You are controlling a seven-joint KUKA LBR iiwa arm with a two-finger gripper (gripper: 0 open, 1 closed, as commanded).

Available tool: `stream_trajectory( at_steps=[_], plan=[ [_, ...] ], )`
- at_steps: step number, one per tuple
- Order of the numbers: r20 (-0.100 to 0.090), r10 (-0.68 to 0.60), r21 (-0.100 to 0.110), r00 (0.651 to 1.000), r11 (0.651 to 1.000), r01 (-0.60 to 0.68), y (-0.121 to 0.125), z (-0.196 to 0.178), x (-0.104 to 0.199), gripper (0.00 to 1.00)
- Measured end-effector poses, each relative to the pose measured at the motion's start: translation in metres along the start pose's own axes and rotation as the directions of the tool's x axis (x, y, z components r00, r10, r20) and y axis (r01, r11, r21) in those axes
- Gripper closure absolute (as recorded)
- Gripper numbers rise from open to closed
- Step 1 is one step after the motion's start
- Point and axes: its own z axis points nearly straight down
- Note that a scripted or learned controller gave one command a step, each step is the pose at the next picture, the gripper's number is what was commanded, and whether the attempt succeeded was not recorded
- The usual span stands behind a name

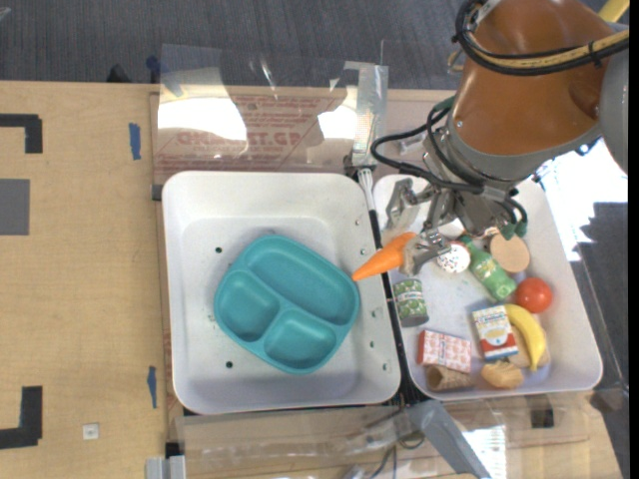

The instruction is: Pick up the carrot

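Note:
The orange carrot (382,258) hangs tilted over the divider between the two bins, its tip pointing down-left toward the left bin. My gripper (415,246) reaches down from the grey and orange arm on the right and is shut on the carrot's thick upper end. The metal fingers (427,250) hide that end of the carrot.
A teal divided plate (285,302) lies in the left bin (200,218). The right bin (584,362) holds a green can (409,300), a green bottle (492,272), a tomato (535,294), a banana (529,335), a small carton (491,329), a red packet (444,349) and more.

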Motion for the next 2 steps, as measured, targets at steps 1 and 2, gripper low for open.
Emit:
stream_trajectory(
  at_steps=[1, 2],
  plan=[
    [-0.009, -0.301, -0.008, 0.954, 0.954, 0.301, -0.0129, 0.1189, 0.0410, 1.00],
    [-0.002, -0.673, -0.007, 0.739, 0.739, 0.673, -0.0051, 0.1165, 0.0509, 1.00]
  ],
)
